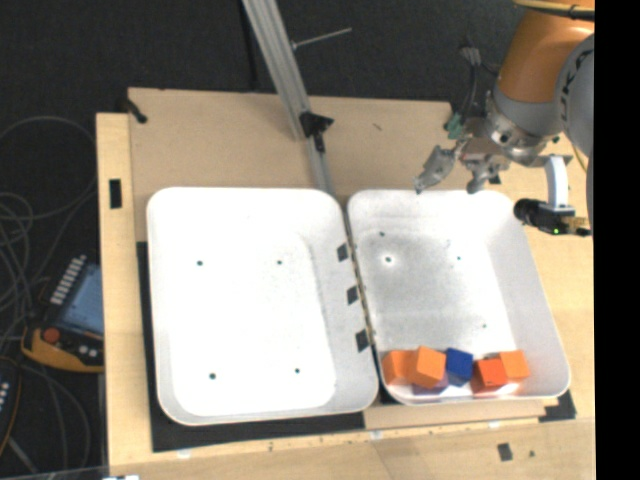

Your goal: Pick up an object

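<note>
On my feed the left bin (250,303) sits on the surface (400,438) beside the right bin (450,268), where orange blocks (415,366) and a blue block (459,364) line its near wall. The hand (452,173) hangs spread open, gripping nothing, above that bin's far rim, well apart from the blocks.

A robotics lab, plainly. Loose cables (30,218) and a teach pendant (75,313) sprawl at the frame's left. A metal rail (285,78) stands on the plywood bench (240,138), upper centre.
</note>
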Controlling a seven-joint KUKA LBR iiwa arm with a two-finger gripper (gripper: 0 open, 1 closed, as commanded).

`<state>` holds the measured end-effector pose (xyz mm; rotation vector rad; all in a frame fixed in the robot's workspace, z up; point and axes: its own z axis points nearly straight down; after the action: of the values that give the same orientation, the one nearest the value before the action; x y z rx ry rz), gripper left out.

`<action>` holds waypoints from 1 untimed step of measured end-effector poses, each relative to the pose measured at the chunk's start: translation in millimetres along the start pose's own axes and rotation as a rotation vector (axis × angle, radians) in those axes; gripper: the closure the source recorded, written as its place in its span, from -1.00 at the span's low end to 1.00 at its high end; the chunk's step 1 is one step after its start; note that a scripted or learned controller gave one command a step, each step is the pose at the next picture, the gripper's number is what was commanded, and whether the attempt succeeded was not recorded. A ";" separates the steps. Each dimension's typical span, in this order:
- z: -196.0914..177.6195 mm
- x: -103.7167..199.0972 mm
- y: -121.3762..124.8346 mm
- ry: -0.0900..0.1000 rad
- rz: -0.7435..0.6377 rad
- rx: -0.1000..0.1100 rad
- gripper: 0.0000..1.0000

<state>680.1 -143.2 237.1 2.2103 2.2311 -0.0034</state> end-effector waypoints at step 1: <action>25.1 7.5 0.2 0.001 0.005 0.000 -1.00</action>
<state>680.2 -135.7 211.9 2.2159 2.2265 -0.0031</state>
